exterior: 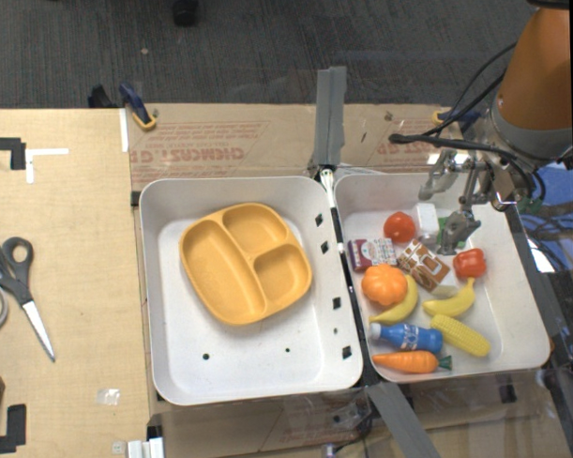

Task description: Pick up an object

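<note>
The gripper [453, 229] is hanging over the upper part of the right bin [528, 290], in the right of the frame, below the orange-banded arm [539, 64]. Whether it is clenched or released cannot be told from this angle, and nothing can be seen held in it.

Just below and left of its tip, a brown-and-white block [425, 263] is lying tilted, with a red tomato [398, 226] to the upper left and a small red piece [469, 262] to the right. Further out, an orange [383, 284] is sitting against a banana [398, 309], with a dark red packet [364, 253] above it. Toward the lower edge of the bin, a second banana [452, 302], a corn cob [462, 335], a blue bottle [409, 337] and a carrot [407, 362] are crowding together.

The left bin [165, 368] is bearing a yellow divided plate [245, 262]. Scissors [24, 289] are lying on the bench at the far left.

This looks like the approach step, no object having been taken yet. The next move calls for settling on one item, likely the block or the red piece nearest the tip, and descending squarely on it without nudging its close neighbours.
</note>
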Controlling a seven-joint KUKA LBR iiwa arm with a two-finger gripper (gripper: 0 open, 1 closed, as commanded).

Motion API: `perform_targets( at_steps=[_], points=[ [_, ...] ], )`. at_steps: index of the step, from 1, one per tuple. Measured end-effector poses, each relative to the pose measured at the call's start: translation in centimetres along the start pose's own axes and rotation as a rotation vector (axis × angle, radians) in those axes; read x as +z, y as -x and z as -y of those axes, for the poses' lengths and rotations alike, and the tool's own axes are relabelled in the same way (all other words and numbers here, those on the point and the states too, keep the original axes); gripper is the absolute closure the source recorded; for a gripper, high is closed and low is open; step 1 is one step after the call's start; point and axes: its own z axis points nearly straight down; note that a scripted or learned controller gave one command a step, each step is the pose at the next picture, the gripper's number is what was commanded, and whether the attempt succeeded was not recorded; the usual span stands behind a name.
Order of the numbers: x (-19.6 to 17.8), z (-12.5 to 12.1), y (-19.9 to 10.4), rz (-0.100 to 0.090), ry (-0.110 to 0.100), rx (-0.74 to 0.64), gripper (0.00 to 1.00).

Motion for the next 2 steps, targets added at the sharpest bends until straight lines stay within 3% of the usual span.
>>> perform_targets(
  at_steps=[1,2],
  points=[
    [9.7,0.0,-5.2,-0.001,0.000,0.106,0.00],
    [16.5,3.1,-1.3,0.026,0.002,0.244,0.00]
  ],
)
